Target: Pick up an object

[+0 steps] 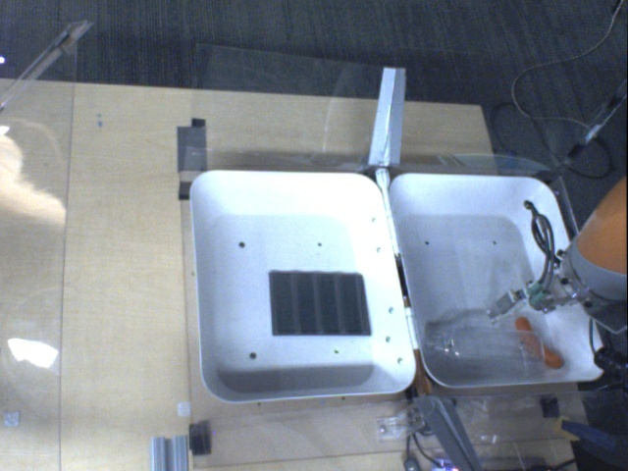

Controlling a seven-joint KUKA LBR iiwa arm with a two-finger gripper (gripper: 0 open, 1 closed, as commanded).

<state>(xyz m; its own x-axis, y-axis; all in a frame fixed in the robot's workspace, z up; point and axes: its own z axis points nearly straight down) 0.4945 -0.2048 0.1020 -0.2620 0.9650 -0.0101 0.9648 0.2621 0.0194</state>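
In the right bin (461, 199), a small orange object (540, 347) lies near the front right corner. A clear, see-through object (459, 338) lies to its left on the bin floor. My gripper (512, 302) reaches in from the right and hangs low over the bin, just above and left of the orange object. Nothing is seen held in it. Behind it, the arm's orange band (606, 238) is at the view's right edge. A dark grey ribbed rectangular block (319, 302) lies flat in the middle of the left bin (285, 194).
A grey upright bar (388, 116) stands behind the seam between the bins. Black cables (540, 226) hang along the right bin's far right wall. Clamps and cables sit at the bench's front edge (432, 430). Bare wooden bench (98, 283) stretches to the left.
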